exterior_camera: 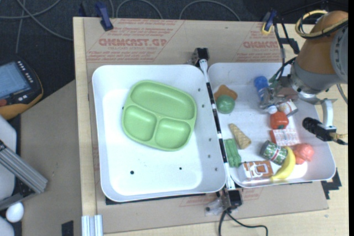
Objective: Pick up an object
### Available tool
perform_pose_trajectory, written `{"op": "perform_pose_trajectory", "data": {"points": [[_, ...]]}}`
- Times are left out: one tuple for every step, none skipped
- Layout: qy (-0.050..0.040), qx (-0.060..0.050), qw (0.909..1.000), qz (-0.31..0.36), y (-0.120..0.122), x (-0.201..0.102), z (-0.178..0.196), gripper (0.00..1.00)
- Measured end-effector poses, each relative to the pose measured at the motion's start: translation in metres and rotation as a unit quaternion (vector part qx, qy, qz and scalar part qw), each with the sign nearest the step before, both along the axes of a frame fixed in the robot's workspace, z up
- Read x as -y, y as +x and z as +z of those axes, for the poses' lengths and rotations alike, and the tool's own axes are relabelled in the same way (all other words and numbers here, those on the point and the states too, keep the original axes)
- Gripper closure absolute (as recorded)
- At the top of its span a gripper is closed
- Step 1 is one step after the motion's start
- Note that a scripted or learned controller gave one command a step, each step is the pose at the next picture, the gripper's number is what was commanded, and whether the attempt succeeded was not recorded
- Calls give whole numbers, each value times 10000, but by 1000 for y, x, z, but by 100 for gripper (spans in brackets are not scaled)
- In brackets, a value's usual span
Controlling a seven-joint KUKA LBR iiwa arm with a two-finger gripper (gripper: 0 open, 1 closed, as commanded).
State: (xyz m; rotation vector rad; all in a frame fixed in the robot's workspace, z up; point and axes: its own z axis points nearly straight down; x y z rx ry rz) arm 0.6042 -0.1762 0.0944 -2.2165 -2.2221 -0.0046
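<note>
The hand (275, 98) is seen low inside the right bin (243, 75), at the end of the grey arm (321, 58) with its orange band, and whether it is spread or closed cannot be told from this angle; nothing can be made out between its tips. Taking the hand as the landmark, a blue object (260, 83) is found just beside it on the far side, apparently touching, though that cannot be confirmed. A red object (279, 119) lies just beside the hand on the near side, and a red-and-white packet (283, 135) sits just beyond that. Further toward the near edge, a green can (272, 151), a yellow banana (286, 165), a red ball (303, 152) and a small printed carton (257, 169) are gathered together. To the left of the hand, well apart, a green ball (225, 104) is seen against a brown object (225, 91), with a tan cone (240, 135) and a green stick-shaped piece (232, 152) nearer the bin divider. Much further left, a green divided plate (159, 115) rests in the left bin (110, 135) on the table (88, 63).
</note>
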Motion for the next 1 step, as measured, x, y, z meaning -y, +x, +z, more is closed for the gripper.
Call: {"op": "perform_pose_trajectory", "data": {"points": [[34,-11,10000,16,1,-4,0,0]]}}
